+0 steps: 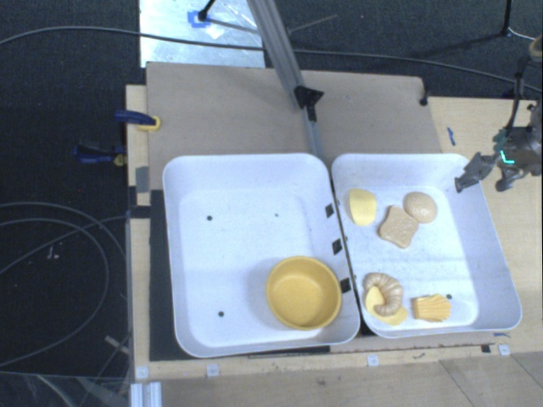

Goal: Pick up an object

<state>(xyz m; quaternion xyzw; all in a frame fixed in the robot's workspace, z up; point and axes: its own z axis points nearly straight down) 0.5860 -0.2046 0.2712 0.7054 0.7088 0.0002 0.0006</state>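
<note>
An end effector (485, 172) is hovering at the right edge of the frame, just above the upper right rim of the right bin (496, 261); it is carrying nothing, and how wide it is open cannot be told from this angle. Five food pieces are lying in that bin: a yellow wedge (362, 207), a tan slice of bread (398, 226) and a round bun (420, 206) are clustering near the middle of the frame, while a curled croissant (383, 297) and a ridged yellow chip (432, 308) are sitting toward the lower right. A yellow bowl (304, 292) is resting in the left bin (212, 227) on the worktop. The bread's long axis is running diagonally, upper left to lower right. The bread and bun are lying almost touching, so a descent there is risking a nudge or a double catch, and flat pieces are likely to slip free.
</note>
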